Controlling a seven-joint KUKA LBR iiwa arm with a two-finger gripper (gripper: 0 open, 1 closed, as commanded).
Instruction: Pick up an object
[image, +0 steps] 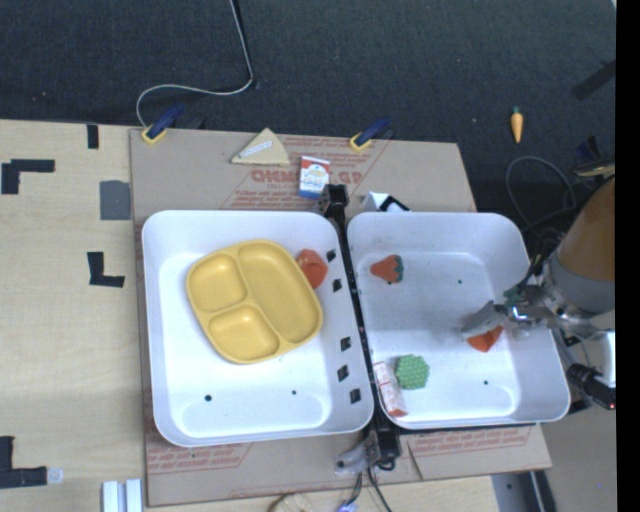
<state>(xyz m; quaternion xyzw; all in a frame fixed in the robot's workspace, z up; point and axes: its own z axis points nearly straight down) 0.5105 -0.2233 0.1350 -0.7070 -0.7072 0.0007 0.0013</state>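
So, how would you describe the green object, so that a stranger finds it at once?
Look at the right bin of the two white ones. Near its front left corner lies a green bumpy ball-like toy, beside a small red-and-white packet. It is the one green thing there; the strawberry and the other pieces are red or orange.

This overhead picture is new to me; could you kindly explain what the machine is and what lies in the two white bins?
One camera looks down at a slant on the bench. The grey arm reaching in from the right is a robot; its gripper hangs low over the right bin, right by an orange piece. That bin also has a strawberry-like toy, a green lump and a small packet. The left bin holds a yellow divided plate and an orange-red item.
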